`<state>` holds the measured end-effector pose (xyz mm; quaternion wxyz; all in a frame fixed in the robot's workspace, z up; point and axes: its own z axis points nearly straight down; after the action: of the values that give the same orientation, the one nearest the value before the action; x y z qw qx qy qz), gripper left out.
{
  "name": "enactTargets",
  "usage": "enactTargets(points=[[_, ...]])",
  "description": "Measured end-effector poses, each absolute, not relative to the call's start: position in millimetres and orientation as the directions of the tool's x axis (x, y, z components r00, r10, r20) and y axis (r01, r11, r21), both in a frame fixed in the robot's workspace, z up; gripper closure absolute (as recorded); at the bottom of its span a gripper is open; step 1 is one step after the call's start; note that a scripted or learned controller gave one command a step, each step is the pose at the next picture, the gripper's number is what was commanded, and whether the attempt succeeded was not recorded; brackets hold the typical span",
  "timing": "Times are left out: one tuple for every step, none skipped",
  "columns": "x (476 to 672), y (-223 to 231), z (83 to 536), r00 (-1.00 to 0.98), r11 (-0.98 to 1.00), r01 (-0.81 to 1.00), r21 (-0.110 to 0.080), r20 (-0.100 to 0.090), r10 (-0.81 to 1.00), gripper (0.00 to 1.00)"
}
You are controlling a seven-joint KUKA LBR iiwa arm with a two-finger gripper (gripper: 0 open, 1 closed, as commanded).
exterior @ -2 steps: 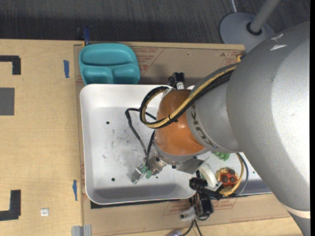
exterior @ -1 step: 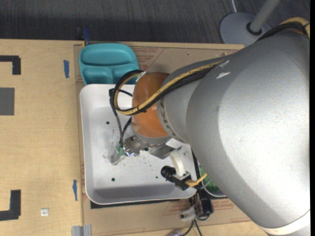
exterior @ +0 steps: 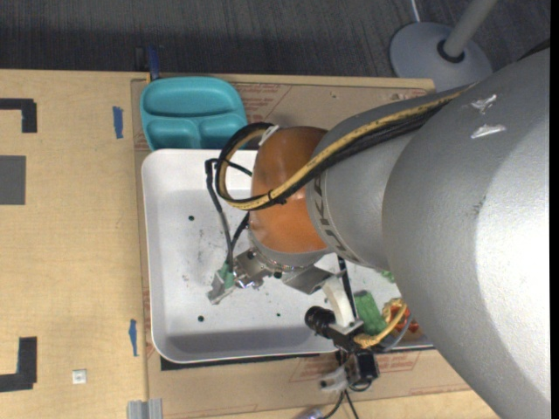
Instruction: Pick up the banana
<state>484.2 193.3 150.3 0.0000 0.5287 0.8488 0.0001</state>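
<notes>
The arm [exterior: 419, 208] is extended low over the white bin [exterior: 166, 234], and much of the bin's floor is hidden beneath it. The tool [exterior: 229, 282] is seen near the floor; its state cannot be told. No banana can be made out, so the pick is judged not yet done.

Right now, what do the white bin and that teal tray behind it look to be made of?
The white bin looks like moulded plastic: smooth, slightly glossy, rounded corners, with dark scuffs and specks on its floor. The teal tray also looks like plastic, matte to satin, with soft moulded compartments. Neither can be confirmed from the look alone.
</notes>
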Motion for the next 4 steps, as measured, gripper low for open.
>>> enactTargets(points=[[480.8, 209, 88, -0.826, 0.826, 0.563, 0.004, -0.002, 0.563, 0.0], [483.3, 210, 99, -0.826, 0.826, 0.564, 0.012, -0.008, 0.564, 1.0], [483.8, 210, 109, -0.825, 0.825, 0.565, 0.014, -0.009, 0.565, 1.0], [484.4, 211, 119, -0.824, 0.825, 0.566, 0.017, -0.011, 0.566, 1.0]])
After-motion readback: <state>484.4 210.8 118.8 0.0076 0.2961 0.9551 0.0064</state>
